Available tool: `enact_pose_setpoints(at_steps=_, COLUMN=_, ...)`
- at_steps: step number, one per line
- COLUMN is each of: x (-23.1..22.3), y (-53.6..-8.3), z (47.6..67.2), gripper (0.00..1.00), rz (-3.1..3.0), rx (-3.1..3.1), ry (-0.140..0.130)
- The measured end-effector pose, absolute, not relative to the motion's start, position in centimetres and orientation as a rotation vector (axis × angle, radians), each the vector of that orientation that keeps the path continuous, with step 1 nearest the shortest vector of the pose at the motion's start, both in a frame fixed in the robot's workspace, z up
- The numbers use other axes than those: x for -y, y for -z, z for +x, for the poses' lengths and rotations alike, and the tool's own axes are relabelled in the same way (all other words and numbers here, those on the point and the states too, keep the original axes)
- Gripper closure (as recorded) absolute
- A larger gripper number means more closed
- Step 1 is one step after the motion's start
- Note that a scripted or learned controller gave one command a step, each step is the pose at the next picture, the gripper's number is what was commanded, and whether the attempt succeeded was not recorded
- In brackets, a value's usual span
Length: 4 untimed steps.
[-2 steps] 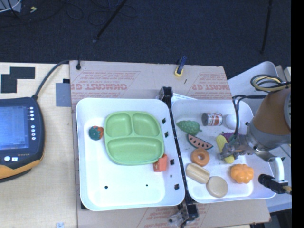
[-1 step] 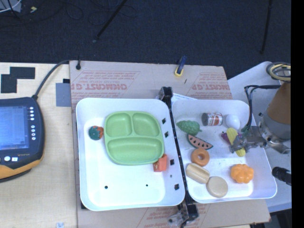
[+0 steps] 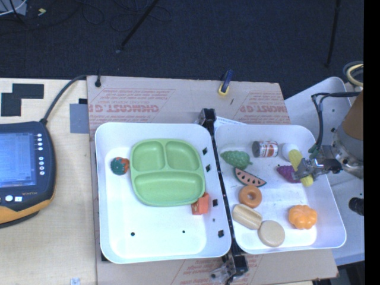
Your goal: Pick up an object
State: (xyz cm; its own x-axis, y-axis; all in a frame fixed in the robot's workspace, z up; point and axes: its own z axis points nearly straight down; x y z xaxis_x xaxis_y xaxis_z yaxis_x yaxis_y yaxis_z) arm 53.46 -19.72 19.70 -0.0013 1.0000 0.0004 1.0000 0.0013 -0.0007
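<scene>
Camera view looks down on the worktop (image 3: 35,242), and two white bins sit side by side on it. Left bin (image 3: 154,242) carries a green divided plate (image 3: 166,172), with a small blue-green and orange ball (image 3: 119,165) just beside the plate's left edge and an orange block (image 3: 202,205) touching its lower right corner. Right bin (image 3: 332,233) is the busy one: an orange pumpkin toy (image 3: 302,217) near the lower right, a bread roll (image 3: 246,216) and a pale round cookie (image 3: 272,233) side by side at the bottom, a doughnut (image 3: 250,196) above them, a watermelon slice (image 3: 249,177), a green leafy piece (image 3: 236,158), and a small can (image 3: 265,149) lying on its side near the top. Over at the right wall, the tool (image 3: 309,170) is low in the bin, right at a purple grape bunch (image 3: 287,173) and a yellow corn piece (image 3: 297,158). Spread or pinching? Can't tell from this angle.
</scene>
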Motion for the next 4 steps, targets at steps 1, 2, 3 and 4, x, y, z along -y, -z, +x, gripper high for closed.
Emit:
enact_pose_setpoints(at_steps=1, x=19.8, y=-22.7, z=53.5, gripper=1.00, rz=-2.219, rx=2.222, ry=-0.001)
enact_pose_setpoints(at_steps=2, x=15.3, y=-21.7, z=53.9, gripper=1.00, rz=-2.212, rx=2.221, ry=-0.003)
enact_pose_setpoints(at_steps=3, x=10.5, y=-21.9, z=53.2, gripper=1.00, rz=-2.211, rx=2.221, ry=-0.004)
enact_pose_setpoints(at_steps=4, x=4.6, y=-22.5, z=53.1, gripper=1.00, rz=-2.209, rx=2.223, ry=-0.003)
